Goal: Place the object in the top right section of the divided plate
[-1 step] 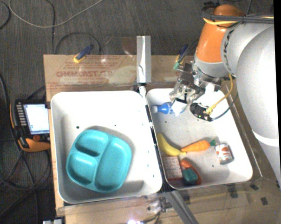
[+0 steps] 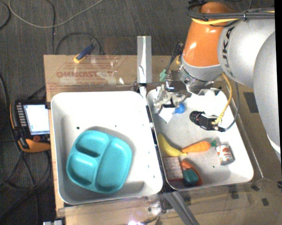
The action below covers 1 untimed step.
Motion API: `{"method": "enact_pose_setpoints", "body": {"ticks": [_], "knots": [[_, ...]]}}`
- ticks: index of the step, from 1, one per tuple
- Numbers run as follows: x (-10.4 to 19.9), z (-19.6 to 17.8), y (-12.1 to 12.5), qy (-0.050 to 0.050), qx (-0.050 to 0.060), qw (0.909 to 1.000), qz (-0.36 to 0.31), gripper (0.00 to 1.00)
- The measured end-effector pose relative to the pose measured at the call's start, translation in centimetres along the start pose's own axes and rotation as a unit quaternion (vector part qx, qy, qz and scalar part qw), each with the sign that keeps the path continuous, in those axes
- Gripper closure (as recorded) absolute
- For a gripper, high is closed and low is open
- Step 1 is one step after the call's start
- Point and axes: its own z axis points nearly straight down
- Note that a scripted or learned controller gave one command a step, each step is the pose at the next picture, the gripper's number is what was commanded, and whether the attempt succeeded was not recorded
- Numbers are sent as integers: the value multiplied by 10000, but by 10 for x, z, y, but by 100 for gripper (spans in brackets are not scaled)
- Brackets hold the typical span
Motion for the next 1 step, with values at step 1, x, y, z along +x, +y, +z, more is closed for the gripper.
{"method": "enact_pose_setpoints", "body": {"ticks": [1], "knots": [[-28,21,-75,3,0,9974,-716,100]]}}
